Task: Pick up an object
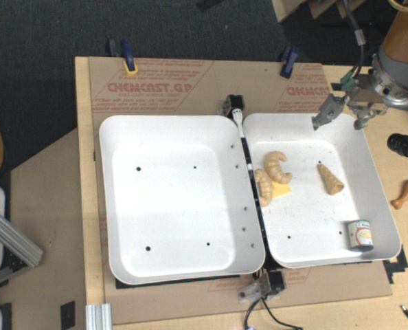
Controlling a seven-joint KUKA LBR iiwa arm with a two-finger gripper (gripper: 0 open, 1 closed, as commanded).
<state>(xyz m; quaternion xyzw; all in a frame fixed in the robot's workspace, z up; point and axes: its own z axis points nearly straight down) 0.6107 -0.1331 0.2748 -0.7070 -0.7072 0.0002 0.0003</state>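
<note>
While the arm hangs at the far right corner, this is how it looks from where I stand:

Camera view, gripper: the gripper (344, 116) hovers over the far edge of the right bin (307, 249) — its two fingers are spread apart with nothing between them.

Camera view, likely target: the cone (331, 179) lies flat on the right bin's floor, nearer me and slightly left of the gripper.

Camera view, long axis: the cone runs slantwise, its tip toward the far side, its wide end toward the near right.

Camera view, other choices: pale croissant-like pastries (274, 173) on a yellow piece sit by the dividing wall; a small can (360, 234) stands in the near right corner.

Camera view, left bin (121, 205): well apart from the gripper — I'd judge it out of play.
</note>
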